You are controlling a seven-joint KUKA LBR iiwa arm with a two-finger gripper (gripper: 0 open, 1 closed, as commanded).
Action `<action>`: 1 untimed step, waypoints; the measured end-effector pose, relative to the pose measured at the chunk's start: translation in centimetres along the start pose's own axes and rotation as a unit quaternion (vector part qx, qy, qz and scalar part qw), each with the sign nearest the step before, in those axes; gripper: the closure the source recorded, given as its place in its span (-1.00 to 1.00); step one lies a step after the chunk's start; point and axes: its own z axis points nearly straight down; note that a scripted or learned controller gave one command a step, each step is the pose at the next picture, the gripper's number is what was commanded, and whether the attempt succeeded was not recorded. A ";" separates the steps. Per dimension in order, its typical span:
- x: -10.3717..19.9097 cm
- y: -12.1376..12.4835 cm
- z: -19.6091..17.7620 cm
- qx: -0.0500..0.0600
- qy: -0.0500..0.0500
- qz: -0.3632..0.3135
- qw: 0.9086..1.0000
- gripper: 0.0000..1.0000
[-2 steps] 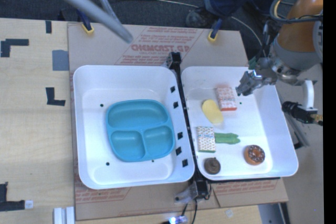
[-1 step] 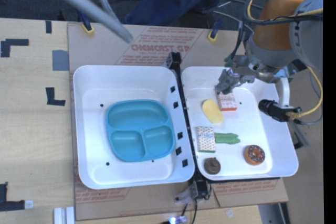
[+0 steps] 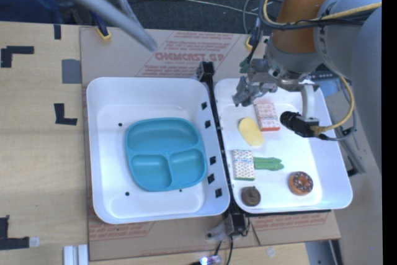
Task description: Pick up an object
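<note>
The right bin (image 3: pixel 329 158) holds several small items: a yellow oval piece (image 3: pixel 250 131), a red-and-white box (image 3: pixel 267 116), a white-and-green patterned packet (image 3: pixel 243 164), a green piece (image 3: pixel 268 164), a sprinkled donut (image 3: pixel 301 183) and a brown chocolate donut (image 3: pixel 250 196). My gripper (image 3: pixel 247 95) hangs over the back left part of this bin, just behind the yellow piece and the red-and-white box. It is open, with nothing between its fingers.
The left bin (image 3: pixel 99 133) holds a blue compartment tray (image 3: pixel 165 154). A black divider with clips (image 3: pixel 213 133) runs between the two bins. A black cable connector (image 3: pixel 296 123) hangs from the arm over the right bin. Cardboard lies under both bins.
</note>
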 end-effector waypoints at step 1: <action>5.4 0.0 1.3 0.001 0.000 0.000 1.000 1.00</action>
